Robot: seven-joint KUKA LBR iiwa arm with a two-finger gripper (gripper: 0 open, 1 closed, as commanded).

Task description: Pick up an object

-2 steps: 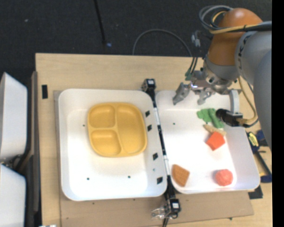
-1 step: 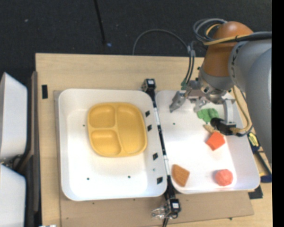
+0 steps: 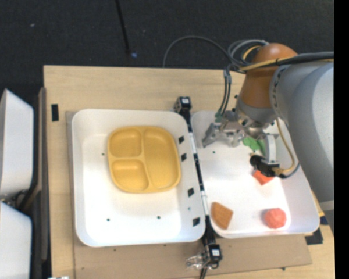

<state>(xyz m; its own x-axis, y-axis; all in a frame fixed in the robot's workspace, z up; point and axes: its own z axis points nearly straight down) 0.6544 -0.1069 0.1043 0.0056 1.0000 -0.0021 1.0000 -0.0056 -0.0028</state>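
My gripper [image 3: 221, 136] hangs over the back left part of the right bin [image 3: 235, 173], below the orange band of the wrist. A green object [image 3: 254, 142] lies just to its right, partly hidden by the wrist. An orange-red block [image 3: 263, 176] sits near the middle right of that bin, next to a black cable end. A brown wedge [image 3: 222, 214] lies at the bin's front left. A pink-red ball [image 3: 274, 217] rests at the front right. I see nothing between the fingers.
The left bin [image 3: 93, 214] holds a yellow divided plate [image 3: 144, 158]. A ridge with black clips [image 3: 196, 173] separates the two bins. The grey arm [image 3: 305, 115] covers the right bin's back right corner. Cables loop behind the wrist.
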